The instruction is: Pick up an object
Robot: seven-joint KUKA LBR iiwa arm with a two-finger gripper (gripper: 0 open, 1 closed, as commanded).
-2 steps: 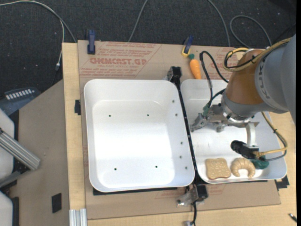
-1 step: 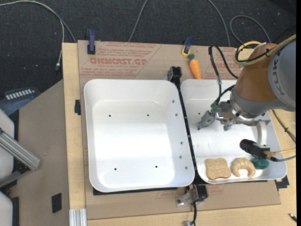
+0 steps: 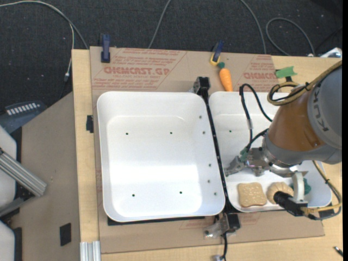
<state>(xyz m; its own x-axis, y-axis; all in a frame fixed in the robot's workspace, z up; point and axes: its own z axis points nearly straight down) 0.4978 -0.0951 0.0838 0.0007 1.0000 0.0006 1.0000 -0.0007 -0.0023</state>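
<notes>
Dark carpet (image 3: 163, 15) strewn with thin cables lies behind a bench (image 3: 84, 162) topped with printed cardboard, and on it sit two shallow white bins. The landmark is the right bin (image 3: 231, 118). The left bin (image 3: 152, 156) stands touching its left wall. A toy carrot (image 3: 225, 80), orange with a green tip, lies on the cardboard just beyond its far rim, outside it. A small green piece (image 3: 285, 72) sits further along that same far side, also outside. A blue clamp (image 3: 217, 52) grips the cardboard edge beyond the carrot. Inside the right bin, at its near edge, lies a tan toast-shaped slice (image 3: 252, 194), flat on the floor. Just to the right of it is a second tan piece (image 3: 276, 190), partly covered by the robot's own fittings. The arm (image 3: 296, 129), with its orange band, leans over the bin's middle. The hand (image 3: 242, 163) hangs low over the bin floor, near the toast slice but on its far side and apart from it. Whether the hand is apart or together I cannot tell from this angle, and nothing visibly sits in it. As I judge it, the pick is not yet made: the arm is over the right bin, both tan pieces rest on the floor, and grasping and lifting are still to do.
</notes>
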